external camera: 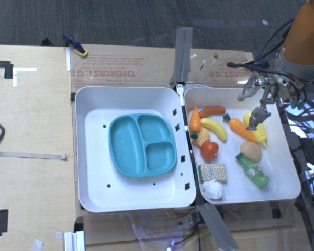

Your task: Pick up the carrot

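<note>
Glossy plastic carrot [243, 129], smooth white plastic bins [89, 156], matt teal plate [143, 144], pale wood bench [29, 119]

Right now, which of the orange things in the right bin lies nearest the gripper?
The carrot with the green end, beside the yellow banana at the bin's right. The gripper hovers just above it; the other orange pieces lie near the divider.

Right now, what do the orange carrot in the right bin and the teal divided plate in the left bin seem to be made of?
The orange carrot: probably moulded plastic, with a smooth, evenly coloured, toy-like surface. The teal divided plate: likely hard plastic, semi-matte, with rounded moulded ridges between its three compartments and one uniform colour.
</note>
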Robot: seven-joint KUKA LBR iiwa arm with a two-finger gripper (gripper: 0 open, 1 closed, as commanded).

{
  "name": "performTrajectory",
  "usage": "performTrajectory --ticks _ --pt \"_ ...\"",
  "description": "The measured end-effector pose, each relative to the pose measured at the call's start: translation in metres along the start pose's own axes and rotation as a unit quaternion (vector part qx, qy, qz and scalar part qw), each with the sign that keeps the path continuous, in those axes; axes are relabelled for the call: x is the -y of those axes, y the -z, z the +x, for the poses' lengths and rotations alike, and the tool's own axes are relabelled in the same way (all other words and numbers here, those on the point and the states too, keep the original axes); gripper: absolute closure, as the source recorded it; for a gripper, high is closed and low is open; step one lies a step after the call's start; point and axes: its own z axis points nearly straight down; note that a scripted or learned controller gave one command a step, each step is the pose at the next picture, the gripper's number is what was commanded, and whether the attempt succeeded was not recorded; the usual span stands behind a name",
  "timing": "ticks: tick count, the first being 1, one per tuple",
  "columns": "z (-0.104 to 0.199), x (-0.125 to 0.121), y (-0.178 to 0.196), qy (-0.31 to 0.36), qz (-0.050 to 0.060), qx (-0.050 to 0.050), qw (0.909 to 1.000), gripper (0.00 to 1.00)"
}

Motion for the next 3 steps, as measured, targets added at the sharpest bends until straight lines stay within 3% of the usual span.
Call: performTrajectory --ticks 2,3 --pt "-0.029 0.018 -0.135 -0.045 0.0 0.001 0.999 0.0" --pt "-0.009 0.035 -0.153 -0.186 0.001 0.001 0.9826 0.0"
